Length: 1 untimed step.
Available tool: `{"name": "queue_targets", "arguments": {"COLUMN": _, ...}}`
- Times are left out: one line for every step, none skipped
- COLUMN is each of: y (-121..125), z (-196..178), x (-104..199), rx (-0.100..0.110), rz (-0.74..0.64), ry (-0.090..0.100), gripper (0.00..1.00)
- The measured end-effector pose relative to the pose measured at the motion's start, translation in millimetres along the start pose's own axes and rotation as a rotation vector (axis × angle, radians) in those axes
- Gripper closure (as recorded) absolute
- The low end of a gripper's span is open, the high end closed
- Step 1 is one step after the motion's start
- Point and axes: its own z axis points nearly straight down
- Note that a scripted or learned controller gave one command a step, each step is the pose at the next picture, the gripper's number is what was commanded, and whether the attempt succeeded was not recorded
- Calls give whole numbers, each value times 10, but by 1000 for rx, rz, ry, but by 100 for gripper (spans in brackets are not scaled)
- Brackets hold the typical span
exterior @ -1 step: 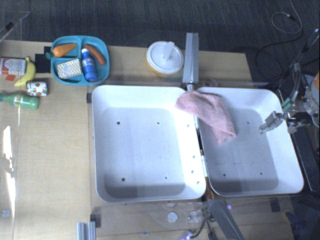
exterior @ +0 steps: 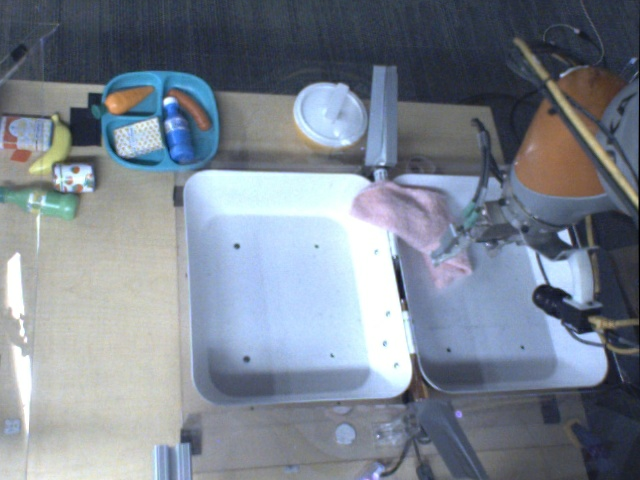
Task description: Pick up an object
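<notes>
While reaching in from the right, arm (exterior: 570, 158) low over right bin (exterior: 500, 358), jaws pinching pink cloth (exterior: 405, 213)

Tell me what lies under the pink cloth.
The pink cloth drapes over the divider between the left bin and the right bin, covering both rims there. Anything smaller beneath it is hidden.

My bench (exterior: 100, 308) is pale wood, lit evenly from above, with a bright glare patch at its left edge. Beyond its far edge lies dark grey carpet (exterior: 250, 18). A grey metal post (exterior: 381, 118) stands at the far side between my two bins. A clear panel (exterior: 20, 53) leans at the far left corner
</notes>
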Motion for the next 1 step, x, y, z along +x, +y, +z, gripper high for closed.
{"name": "queue_targets", "arguments": {"y": 213, "z": 1057, "x": -292, "rx": -5, "rz": -154, "ry": -2, "gripper": 0}}
